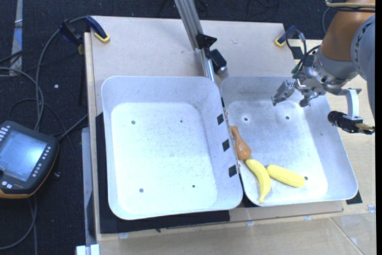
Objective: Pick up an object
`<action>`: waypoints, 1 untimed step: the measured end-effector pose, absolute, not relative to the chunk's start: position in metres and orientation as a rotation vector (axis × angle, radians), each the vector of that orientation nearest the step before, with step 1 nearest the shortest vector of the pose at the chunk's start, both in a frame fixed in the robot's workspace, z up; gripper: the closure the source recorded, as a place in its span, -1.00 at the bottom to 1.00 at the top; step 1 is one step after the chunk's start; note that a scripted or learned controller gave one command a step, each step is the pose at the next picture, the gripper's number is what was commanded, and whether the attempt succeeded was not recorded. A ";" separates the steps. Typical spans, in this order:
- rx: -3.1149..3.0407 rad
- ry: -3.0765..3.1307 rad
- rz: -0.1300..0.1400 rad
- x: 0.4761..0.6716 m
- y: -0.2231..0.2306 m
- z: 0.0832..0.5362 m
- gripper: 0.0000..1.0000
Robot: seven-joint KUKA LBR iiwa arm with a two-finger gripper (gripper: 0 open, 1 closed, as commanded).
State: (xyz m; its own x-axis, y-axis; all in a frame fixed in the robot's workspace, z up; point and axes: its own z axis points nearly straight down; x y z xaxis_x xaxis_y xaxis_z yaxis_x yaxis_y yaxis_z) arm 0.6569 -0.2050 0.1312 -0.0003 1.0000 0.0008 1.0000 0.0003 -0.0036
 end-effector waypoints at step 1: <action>-2.219 -2.220 0.003 0.656 -0.205 0.093 -1.00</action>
